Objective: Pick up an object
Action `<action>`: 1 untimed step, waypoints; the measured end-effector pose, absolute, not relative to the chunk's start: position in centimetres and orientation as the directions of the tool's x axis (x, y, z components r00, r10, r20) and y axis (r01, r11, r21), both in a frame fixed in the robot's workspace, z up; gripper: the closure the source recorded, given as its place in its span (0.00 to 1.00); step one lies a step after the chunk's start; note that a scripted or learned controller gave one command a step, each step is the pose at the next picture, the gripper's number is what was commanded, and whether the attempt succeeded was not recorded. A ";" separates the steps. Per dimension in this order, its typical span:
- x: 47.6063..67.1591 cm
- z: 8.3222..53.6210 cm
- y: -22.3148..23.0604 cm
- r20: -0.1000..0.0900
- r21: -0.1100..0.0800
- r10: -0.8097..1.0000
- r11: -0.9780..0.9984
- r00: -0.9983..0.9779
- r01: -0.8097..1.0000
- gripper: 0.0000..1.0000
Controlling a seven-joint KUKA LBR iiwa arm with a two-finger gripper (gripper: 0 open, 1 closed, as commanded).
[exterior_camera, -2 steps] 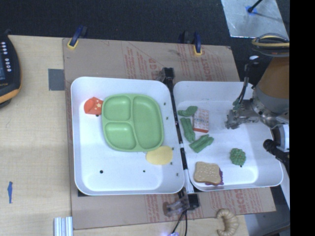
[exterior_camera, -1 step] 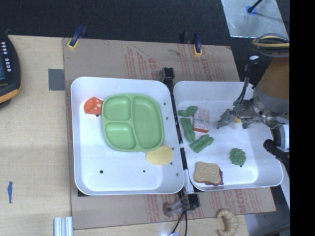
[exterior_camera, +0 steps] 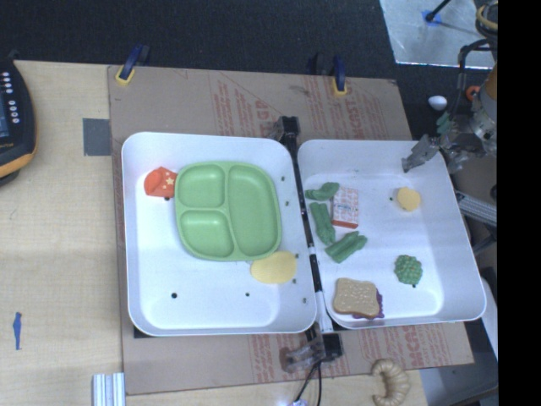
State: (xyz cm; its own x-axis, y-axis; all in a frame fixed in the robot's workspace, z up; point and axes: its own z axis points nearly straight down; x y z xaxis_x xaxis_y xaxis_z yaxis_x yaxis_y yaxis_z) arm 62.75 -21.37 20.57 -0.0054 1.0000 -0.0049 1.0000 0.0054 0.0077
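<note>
Worktop (exterior_camera: 59, 252): pale wood, overlaid by a brown cardboard sheet (exterior_camera: 245, 112) held at its far edge by clamps, evidently so the bins cannot slide.

Left bin (exterior_camera: 152, 307): shallow, white, set edge to edge with its twin. It carries the green divided plate (exterior_camera: 228, 210), lying flat near the middle; a red piece (exterior_camera: 159, 182) touching the plate's left rim; a pale yellow piece (exterior_camera: 273, 267) just beside the plate's near corner.

Right bin (exterior_camera: 439, 260): the stock of likely pick targets, scattered loosely and mostly apart, which would leave room to close around a single one. Contents: a sandwich slice (exterior_camera: 356, 297) at the near edge; green bean pods (exterior_camera: 331, 227) clustered by the left wall; a red-and-white packet (exterior_camera: 345, 207) touching the pods; a green bunch of grapes (exterior_camera: 408, 270); a small yellow piece (exterior_camera: 408, 199) towards the far right.

Gripper (exterior_camera: 420, 155): at the far right corner of the right bin, above its rim, well short of any item. Nothing is seen in it; whether it is spread or closed cannot be told. The yellow piece lies nearest, so it is judged the probable target.

Off the bins: a tan curled object (exterior_camera: 390, 381) on the cardboard at the near edge.
</note>
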 end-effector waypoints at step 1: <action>57.3 11.1 -11.6 0.007 -0.016 1.000 0.011 -0.011 1.000 0.00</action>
State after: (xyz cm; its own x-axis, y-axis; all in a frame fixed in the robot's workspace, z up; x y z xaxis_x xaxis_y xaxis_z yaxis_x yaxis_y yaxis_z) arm 57.28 -11.58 11.10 -0.0108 0.9999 0.0072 0.9998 0.0109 -0.0161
